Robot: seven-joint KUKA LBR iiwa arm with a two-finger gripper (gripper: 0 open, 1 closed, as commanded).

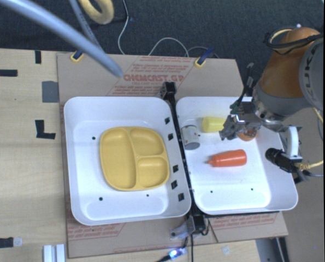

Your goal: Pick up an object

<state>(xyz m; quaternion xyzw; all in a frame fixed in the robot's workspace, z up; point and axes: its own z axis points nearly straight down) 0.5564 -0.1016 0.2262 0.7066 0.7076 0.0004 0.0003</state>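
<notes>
The pincer (231, 129) hangs low over the right bin (282, 198), its dark fingers blurred together, so how far apart they stand, or whether they grip anything, cannot be told. It partly covers a yellow object (211, 124). An orange carrot-like piece (228, 158) lies just below it, a grey cylinder (190, 137) to the left. A yellow divided plate (134, 158) fills the left bin (80, 124).
</notes>
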